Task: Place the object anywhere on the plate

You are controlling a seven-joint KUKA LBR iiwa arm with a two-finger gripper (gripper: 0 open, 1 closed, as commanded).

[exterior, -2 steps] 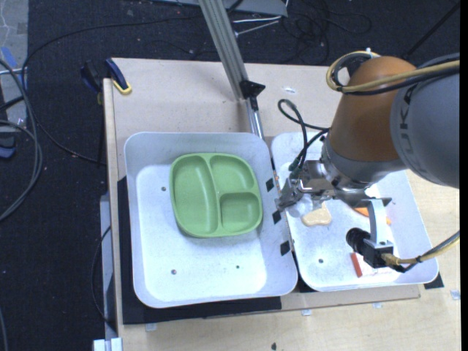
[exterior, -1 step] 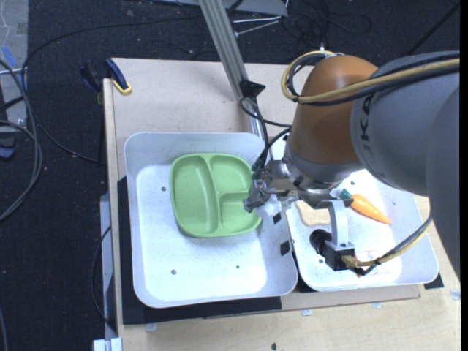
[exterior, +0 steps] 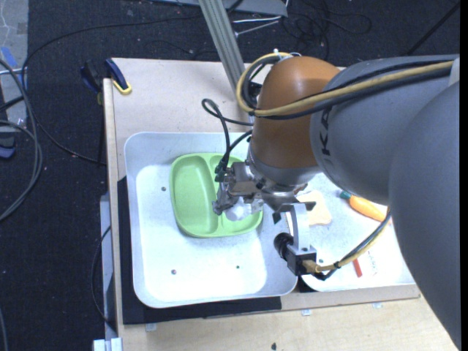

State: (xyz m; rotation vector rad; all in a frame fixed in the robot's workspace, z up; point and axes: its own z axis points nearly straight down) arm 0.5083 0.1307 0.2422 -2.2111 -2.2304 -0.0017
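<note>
One green plate in the left bin, gripper over its right edge (finger state indiscernible); one orange object right

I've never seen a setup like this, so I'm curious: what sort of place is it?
Probably a robotics lab or test bench. A big grey and orange robot arm reaches over white bins on a wooden bench, its hand above a green plate, with loose cables trailing over the dark floor.
</note>
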